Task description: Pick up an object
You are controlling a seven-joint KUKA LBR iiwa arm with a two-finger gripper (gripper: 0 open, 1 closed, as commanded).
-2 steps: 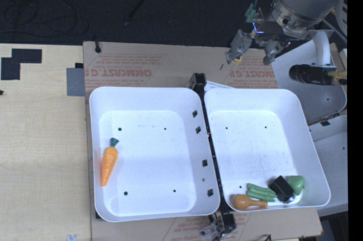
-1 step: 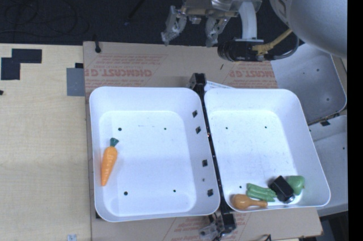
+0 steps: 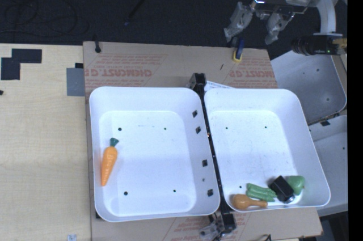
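Observation:
An orange toy carrot (image 3: pixel 108 164) with a green top lies at the left side of the left bin (image 3: pixel 142 101). In the front right corner of the right bin (image 3: pixel 255 99) sit a green toy vegetable (image 3: pixel 260 192), a black block (image 3: pixel 282 189), a green piece (image 3: pixel 296 182) behind it and an orange-brown pear-shaped toy (image 3: pixel 248 202). My gripper (image 3: pixel 255 24) hangs high above the bench behind the right bin, far from all the objects. Its two fingers stand apart with nothing between them.
The two white bins sit side by side on a brown cardboard sheet (image 3: pixel 170 67). A small blue and yellow object (image 3: pixel 239 51) stands on the cardboard just below the gripper. A grey metal plate (image 3: pixel 309 78) lies to the right of the bins.

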